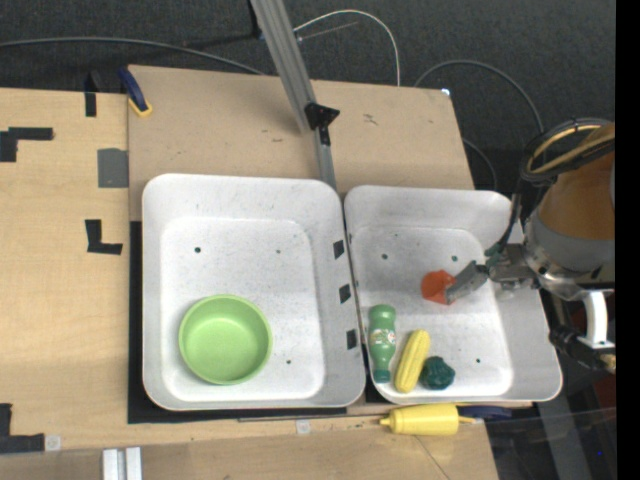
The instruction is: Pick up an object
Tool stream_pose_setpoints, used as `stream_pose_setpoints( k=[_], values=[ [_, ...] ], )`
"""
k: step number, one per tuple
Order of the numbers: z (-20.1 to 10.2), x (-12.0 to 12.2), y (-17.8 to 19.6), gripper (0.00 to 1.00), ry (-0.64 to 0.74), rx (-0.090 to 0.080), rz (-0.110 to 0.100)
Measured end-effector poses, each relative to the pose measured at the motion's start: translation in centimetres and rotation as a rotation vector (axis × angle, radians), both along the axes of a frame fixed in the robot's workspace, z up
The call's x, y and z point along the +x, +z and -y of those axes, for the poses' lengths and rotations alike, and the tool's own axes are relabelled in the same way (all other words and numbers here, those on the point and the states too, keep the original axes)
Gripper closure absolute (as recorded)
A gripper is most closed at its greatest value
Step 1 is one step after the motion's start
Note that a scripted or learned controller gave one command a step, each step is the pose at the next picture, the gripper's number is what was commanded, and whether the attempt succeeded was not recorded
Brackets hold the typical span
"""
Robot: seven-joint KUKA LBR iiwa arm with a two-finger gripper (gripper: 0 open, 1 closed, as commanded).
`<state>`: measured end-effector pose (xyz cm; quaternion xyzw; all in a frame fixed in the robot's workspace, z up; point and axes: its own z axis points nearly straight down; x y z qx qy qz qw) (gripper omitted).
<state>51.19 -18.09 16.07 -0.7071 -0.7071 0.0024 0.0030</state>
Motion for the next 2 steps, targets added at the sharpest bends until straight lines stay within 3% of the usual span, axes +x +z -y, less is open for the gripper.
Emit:
stream_pose_setpoints(
  k=[1, 2],
  values=[
    [0.7, -0.5, -6.1, 0.0, 0.0, 0.0, -0.001],
    [0.7, -0.5, -7.2, 0.0, 0.001, -0.002, 0.006]
  ],
)
